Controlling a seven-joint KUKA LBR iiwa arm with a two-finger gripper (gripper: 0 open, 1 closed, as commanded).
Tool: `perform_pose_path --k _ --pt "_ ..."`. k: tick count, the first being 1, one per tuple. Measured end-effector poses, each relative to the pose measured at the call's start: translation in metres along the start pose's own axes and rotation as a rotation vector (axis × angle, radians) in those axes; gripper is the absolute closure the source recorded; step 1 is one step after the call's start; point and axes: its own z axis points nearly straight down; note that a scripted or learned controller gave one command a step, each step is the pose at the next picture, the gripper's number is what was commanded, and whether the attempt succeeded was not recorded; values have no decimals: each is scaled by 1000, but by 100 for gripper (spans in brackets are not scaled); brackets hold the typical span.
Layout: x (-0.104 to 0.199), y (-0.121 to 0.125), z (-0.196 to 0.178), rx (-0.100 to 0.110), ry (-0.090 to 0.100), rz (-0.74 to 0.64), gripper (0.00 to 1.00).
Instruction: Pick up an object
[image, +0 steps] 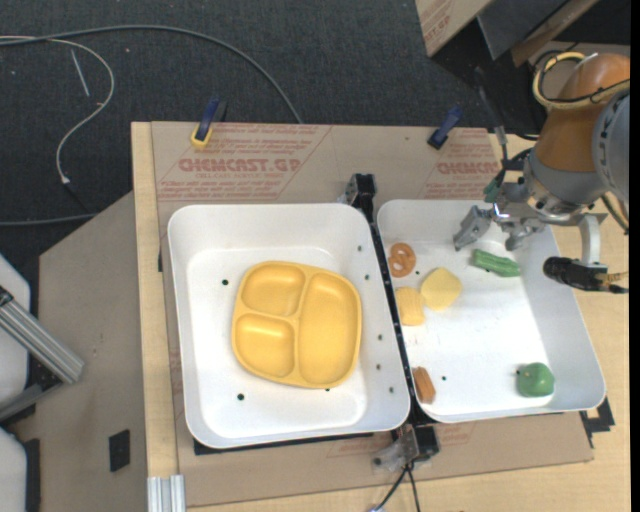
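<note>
Approach step: gripper (493, 229) hangs over the far part of the right bin (560, 400), fingers spread and holding nothing, green bean (496, 263) just near of it; next, lower and close on it

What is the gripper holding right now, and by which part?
Nothing: the gripper hangs open above the right bin, with the green pod lying just below it.

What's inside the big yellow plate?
The yellow plate has three sections, and all of them look bare. It sits in the left bin; the bin floor beneath the plate is covered from sight.
</note>
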Motion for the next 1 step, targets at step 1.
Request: perform_pose_path --k 1 --pt "1 0 52 -2 -1 -1 0"
